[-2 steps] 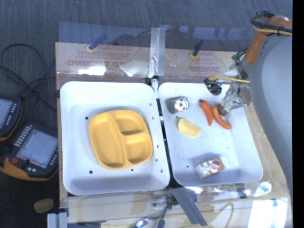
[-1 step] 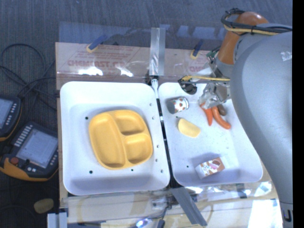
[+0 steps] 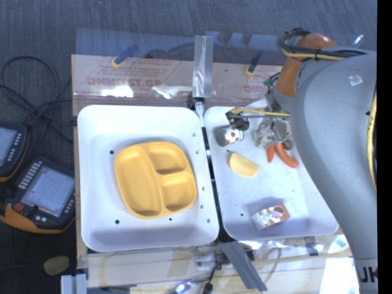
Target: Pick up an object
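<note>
Grey arm [image 3: 340, 133] covers your right bin's [image 3: 306, 225] three o'clock side, gripper [image 3: 269, 130] low over the carrots [image 3: 280, 154], likely lining up a grasp; jaw state unclear.

1. The arm [image 3: 337, 139] covers the right bin's [image 3: 245, 225] right side.
2. Beside the carrot [image 3: 283, 155], the gripper [image 3: 269, 130] is a small tangle; its fingers cannot be made out.
3. The arm is cut off by the right edge.

Yellow tray [image 3: 156, 178] in left bin [image 3: 98, 127].
</note>
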Motion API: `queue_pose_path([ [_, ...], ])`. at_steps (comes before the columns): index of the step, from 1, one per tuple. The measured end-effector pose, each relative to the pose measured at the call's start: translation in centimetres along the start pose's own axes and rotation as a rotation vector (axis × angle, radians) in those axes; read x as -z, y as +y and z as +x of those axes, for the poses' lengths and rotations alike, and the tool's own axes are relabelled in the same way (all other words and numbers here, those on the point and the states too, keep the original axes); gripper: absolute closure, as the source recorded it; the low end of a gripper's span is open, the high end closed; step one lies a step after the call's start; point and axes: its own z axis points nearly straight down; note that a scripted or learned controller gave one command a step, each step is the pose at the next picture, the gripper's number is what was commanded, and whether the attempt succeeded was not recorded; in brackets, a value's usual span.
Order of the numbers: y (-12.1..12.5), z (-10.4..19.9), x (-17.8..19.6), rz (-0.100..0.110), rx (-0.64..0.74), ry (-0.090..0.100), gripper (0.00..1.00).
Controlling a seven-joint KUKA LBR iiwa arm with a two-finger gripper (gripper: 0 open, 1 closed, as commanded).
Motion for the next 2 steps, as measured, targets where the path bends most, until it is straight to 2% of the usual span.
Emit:
queue_pose_path([
  [1,1.7,-0.48,0.0,-0.002,-0.006,0.002,1.0],
  [2,1.96,-0.32,-0.02,-0.001,-0.004,0.0,1.0],
])
